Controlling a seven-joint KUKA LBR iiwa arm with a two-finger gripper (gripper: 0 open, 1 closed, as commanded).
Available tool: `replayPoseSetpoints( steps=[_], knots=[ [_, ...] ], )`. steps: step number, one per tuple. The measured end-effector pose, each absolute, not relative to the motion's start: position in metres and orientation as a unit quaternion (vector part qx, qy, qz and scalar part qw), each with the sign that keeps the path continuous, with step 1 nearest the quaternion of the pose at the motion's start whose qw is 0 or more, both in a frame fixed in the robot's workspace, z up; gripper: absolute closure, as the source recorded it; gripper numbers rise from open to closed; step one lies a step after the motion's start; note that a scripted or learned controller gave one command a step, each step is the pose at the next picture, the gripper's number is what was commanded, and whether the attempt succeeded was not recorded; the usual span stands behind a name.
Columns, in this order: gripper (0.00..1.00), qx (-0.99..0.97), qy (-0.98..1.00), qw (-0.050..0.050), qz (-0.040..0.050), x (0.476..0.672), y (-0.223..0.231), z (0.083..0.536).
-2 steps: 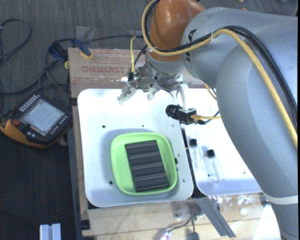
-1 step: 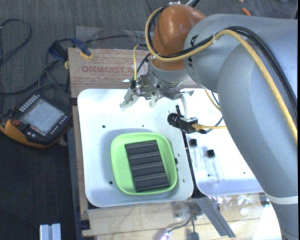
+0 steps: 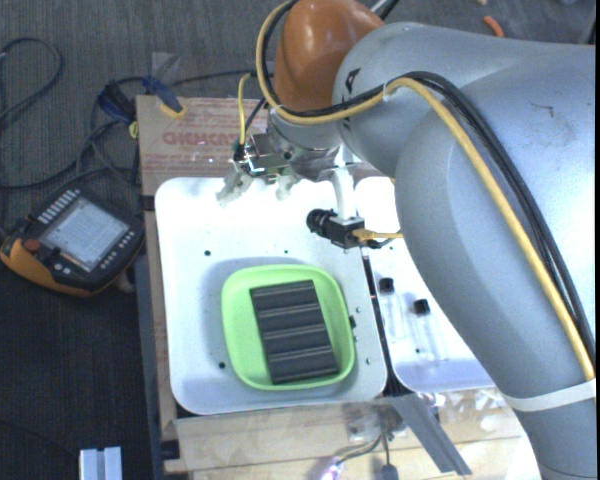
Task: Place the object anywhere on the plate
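**Supervisor:** Where is the object?

**Operator:** I see the dark grey ribbed rectangular block (image 3: pixel 294 331) lying flat on the light green square plate (image 3: pixel 238 323). It rests inside the plate's raised rim, with green showing on all four sides. Its long side runs from the near edge toward the far edge, turned slightly.

**Supervisor:** And the plate?

**Operator:** It sits in the near half of the left shallow white bin (image 3: pixel 185 258), close to the wall shared with the right shallow white bin (image 3: pixel 435 368).

**Supervisor:** Gripper condition?

**Operator:** The two-finger gripper (image 3: pixel 252 188) hangs over the far edge of the left bin, well apart from the plate and block. I read its two pale fingertips (image 3: pixel 226 192) as spread apart, with nothing between them. The grey arm with its orange band (image 3: pixel 315 38) rises above it and covers much of the right bin.

**Supervisor:** Anything else noted?

**Operator:** A small black fitting (image 3: pixel 330 225) shows just beside the gripper, near the line between the bins; I cannot tell what it is. Beyond the left bin lies a sheet of brown printed cardboard (image 3: pixel 195 138). A handheld control pendant with a grey screen (image 3: pixel 75 240) rests on the dark floor to the left, with black cables (image 3: pixel 20 118) looping around it.
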State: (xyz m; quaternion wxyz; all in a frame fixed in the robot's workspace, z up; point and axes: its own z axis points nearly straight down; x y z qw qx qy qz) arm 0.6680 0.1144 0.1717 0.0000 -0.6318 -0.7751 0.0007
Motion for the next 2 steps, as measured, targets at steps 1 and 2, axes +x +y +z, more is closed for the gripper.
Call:
replayPoseSetpoints(
  steps=[1,2],
  knots=[
    [0.0,-0.638,-0.77,0.0,0.0006,0.668,0.145,0.191],
    [0.0,-0.641,-0.767,-0.001,-0.0003,0.669,0.112,0.205]
  ],
)
